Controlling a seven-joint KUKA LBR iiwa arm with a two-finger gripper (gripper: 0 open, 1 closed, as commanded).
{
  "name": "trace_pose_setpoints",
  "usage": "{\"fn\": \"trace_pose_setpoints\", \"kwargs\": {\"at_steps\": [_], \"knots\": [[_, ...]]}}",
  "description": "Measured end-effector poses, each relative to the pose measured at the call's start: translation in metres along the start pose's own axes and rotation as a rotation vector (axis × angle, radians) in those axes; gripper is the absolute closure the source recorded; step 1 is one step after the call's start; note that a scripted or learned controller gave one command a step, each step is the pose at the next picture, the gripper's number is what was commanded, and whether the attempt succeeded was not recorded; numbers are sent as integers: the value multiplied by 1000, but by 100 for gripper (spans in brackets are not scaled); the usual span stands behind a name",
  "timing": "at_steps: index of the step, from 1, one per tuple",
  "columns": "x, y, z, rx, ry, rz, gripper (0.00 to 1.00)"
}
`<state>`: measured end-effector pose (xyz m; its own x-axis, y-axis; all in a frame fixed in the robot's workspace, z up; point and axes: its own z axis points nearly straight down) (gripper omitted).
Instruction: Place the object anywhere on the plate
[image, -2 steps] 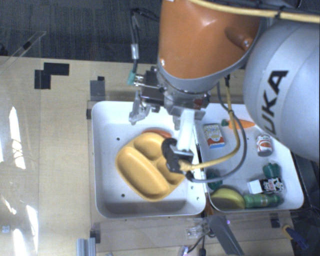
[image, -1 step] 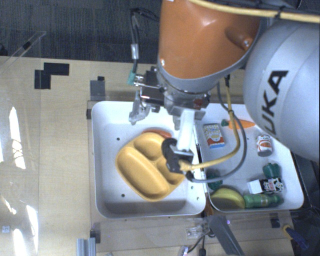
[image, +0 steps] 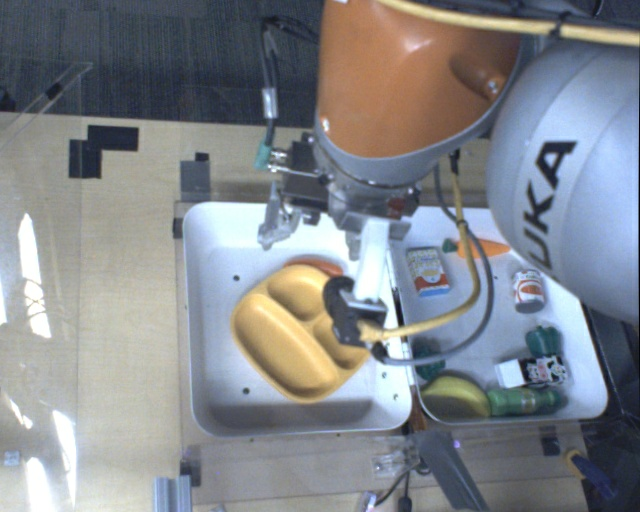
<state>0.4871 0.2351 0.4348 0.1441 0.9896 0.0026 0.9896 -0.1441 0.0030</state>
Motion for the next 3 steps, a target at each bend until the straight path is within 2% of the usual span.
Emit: {"fn": "trace_pose_setpoints", "kwargs": {"at_steps": [3], "knots": [[0,0,0,0,0,0,0]]}}
